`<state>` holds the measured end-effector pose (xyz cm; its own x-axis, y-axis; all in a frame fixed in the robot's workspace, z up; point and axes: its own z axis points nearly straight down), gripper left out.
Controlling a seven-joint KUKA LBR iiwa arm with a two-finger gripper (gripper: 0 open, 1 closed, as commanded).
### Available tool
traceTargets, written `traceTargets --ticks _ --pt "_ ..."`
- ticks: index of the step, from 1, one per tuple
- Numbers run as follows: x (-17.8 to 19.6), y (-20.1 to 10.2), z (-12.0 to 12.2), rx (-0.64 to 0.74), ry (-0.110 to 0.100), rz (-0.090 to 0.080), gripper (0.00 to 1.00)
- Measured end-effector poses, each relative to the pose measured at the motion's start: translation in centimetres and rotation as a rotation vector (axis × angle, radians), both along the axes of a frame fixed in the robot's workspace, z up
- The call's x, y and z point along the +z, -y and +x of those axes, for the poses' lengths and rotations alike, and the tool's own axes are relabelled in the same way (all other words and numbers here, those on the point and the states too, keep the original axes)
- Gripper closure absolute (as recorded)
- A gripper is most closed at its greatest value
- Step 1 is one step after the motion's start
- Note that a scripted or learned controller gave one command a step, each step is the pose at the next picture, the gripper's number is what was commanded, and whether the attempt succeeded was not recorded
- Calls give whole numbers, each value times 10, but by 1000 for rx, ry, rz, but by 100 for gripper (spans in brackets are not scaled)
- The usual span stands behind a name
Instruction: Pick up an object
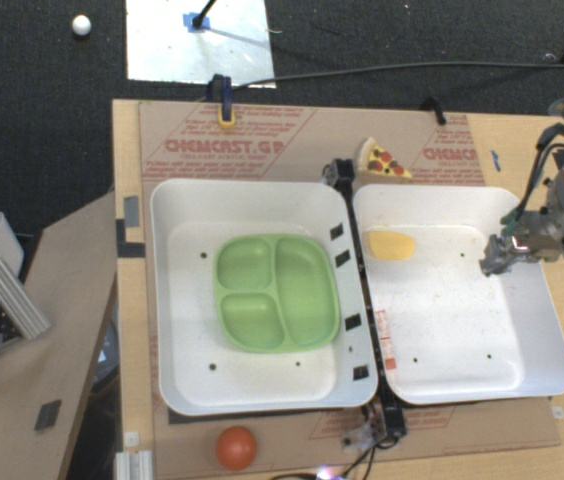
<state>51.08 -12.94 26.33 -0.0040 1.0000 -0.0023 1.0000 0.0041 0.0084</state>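
Worktop bins: your end effector (493, 259) sits right of the yellow piece (392, 245), nothing lifted, finger state unreadable, grasp still ahead.

A divided plate (277, 292) lies in the left bin (177, 268); a flat slab (392, 244) lies in the right bin's (522, 368) far-left corner.

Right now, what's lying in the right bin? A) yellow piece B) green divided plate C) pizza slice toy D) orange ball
A: the yellow piece lies in the right bin near its upper left corner; the green divided plate sits in the left bin.
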Motion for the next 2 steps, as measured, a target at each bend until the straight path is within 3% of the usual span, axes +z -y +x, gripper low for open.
traceTargets --ticks 2 --pt "-12 -95 14 4 -7 3 100"
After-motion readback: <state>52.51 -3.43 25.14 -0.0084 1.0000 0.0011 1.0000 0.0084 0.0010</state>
